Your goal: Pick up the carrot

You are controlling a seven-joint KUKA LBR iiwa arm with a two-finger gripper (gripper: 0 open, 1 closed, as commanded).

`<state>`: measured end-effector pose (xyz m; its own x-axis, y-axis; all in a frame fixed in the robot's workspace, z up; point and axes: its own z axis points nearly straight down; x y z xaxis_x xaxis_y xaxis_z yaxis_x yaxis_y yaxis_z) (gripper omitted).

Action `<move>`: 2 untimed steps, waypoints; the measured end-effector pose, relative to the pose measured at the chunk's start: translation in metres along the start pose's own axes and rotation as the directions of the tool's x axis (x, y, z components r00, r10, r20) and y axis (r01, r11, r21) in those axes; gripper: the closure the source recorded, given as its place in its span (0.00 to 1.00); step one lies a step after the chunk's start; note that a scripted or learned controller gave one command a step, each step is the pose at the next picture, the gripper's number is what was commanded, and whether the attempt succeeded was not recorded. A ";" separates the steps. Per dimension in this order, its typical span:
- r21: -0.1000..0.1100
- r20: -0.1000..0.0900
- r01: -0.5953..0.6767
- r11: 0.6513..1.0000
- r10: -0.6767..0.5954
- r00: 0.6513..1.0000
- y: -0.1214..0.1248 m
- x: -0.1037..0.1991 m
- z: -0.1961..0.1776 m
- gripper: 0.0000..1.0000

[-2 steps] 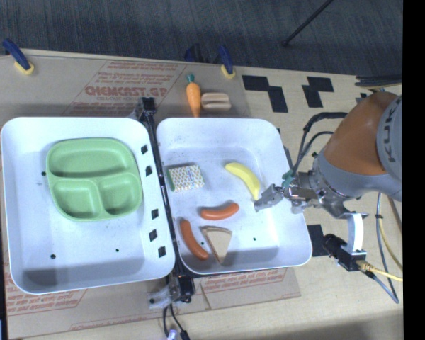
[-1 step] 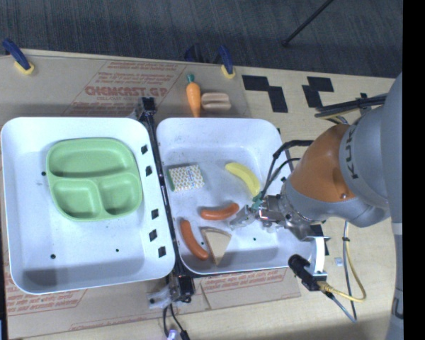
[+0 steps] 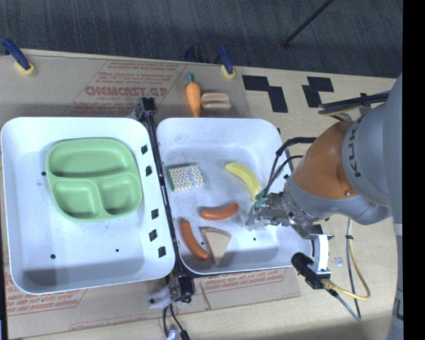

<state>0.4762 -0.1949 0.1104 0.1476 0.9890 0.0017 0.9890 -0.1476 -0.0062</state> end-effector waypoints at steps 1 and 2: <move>-0.006 0.001 -0.089 0.996 0.089 0.996 0.001 -0.010 -0.155 1.00; -0.006 0.003 0.038 0.999 -0.038 0.999 -0.002 0.007 -0.264 1.00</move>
<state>0.4768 -0.1882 0.3746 0.1102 0.9939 -0.0008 0.9939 -0.1102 -0.0002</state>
